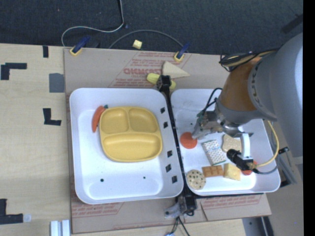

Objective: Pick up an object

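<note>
The claw (198, 131) hung low in the right bin (189, 98), just beside a small orange ball (187, 140) near the bin's left wall. I could not tell its state. Nothing was lifted; the picking was not yet done.

I have one fixed camera above the worktop (29, 132), looking down at a slight slant; far edge and dark floor (197, 9) sit at top of frame; both white bins, left bin (83, 181) and right bin (266, 183), fit whole at mid-range; the arm (275, 87) enters from the right, bulking large, near the lens.
</note>
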`<action>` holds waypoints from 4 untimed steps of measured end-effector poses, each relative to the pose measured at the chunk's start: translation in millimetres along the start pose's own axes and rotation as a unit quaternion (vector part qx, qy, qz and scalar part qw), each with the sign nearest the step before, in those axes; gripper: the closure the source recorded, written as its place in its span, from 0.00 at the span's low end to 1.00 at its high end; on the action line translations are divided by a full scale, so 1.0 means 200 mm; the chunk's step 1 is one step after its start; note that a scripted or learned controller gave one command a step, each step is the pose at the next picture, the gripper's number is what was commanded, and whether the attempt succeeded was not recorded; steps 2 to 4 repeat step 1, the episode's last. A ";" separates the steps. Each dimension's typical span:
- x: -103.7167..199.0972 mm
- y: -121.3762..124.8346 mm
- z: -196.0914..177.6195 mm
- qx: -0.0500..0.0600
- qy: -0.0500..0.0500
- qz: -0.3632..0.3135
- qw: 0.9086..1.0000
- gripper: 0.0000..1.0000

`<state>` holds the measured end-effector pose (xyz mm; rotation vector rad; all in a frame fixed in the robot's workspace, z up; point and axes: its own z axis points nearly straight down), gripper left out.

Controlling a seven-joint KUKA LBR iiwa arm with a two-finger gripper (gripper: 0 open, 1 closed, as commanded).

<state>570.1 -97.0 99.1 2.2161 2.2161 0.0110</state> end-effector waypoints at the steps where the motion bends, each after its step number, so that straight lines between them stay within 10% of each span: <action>1: -0.48 0.07 -0.37 0.002 -0.003 0.002 1.000 1.00; 4: -0.48 0.07 -0.37 0.002 -0.003 0.002 1.000 1.00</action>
